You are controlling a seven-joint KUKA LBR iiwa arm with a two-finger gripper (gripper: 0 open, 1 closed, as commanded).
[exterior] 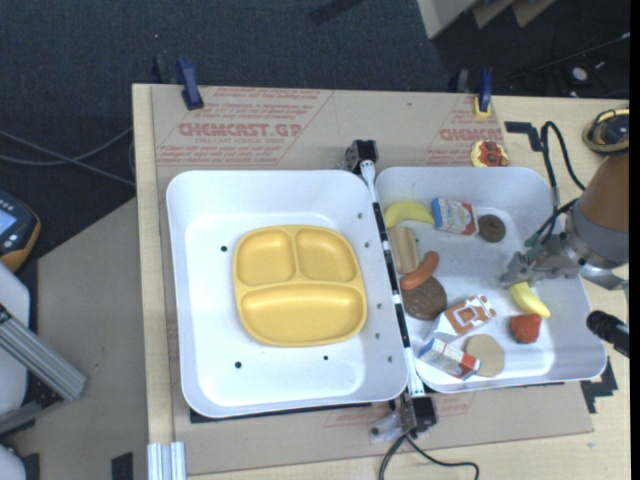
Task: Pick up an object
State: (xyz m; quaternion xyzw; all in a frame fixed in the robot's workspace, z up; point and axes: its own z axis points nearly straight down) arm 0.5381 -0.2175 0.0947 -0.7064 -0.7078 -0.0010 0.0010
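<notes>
Grey arm with orange band reaches into the right-hand shallow white bin (570, 353), two-finger gripper (522, 268) low over its right half. Can't tell its state at this slant. Nothing visibly held. Using that bin as reference: small yellow banana-shaped piece (528, 299) sits right of centre, just beside the gripper tip and below it in the frame; touching or apart, unclear. Small red strawberry-like piece (525, 328) just nearer the camera from it. Larger yellow banana toy (408, 213) at the far-left corner, white carton with red label (455, 216) beside it, dark brown round cookie (491, 228) further right. Tan bread stick (404, 248) and reddish sausage (419, 267) along the left wall, dark brown round patty (425, 297) below them. White-and-orange packet (469, 314) mid-bin, tan oval slice (484, 351) and small white carton (449, 356) at the near edge. Left of that bin: second white bin (200, 368) holding a yellow three-compartment plastic plate (299, 285).
</notes>
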